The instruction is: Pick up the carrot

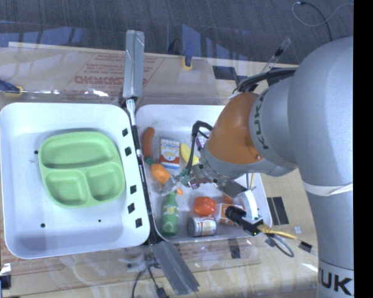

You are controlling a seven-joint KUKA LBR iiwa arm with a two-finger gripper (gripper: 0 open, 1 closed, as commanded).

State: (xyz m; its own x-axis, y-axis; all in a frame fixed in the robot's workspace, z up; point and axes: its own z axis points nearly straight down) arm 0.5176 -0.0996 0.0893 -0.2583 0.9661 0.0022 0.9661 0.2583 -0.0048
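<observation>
The arm [286,129] came in from the right and was hanging over the right bin [150,115], with the orange band blocking a good chunk of it. The gripper [188,177] sat down low near the middle of that bin, and honestly it was too small and cluttered down there to make out whether anything sat between the tips, so I can't tell how it was set.

The carrot [160,173], a short orange piece, lay just to the left of the gripper, very near it, maybe touching, though the view was too murky to say for sure. It didn't look lifted; it seemed to rest on the bin floor.

Other stuff around the gripper: a reddish sausage-shaped thing [148,141] up and to the left of it, by the bin's left wall. A small white-and-red carton [169,152] just above the carrot. Something yellow [186,152] right above the gripper. A green bottle [169,213] below and a bit left, lying lengthwise. A red tomato-ish item [204,205] below and to the right, with a can [202,227] on its side just under that.

Way off to the left of the gripper, the left bin [12,166] held a green divided plate [81,167], well apart from all the action.
</observation>
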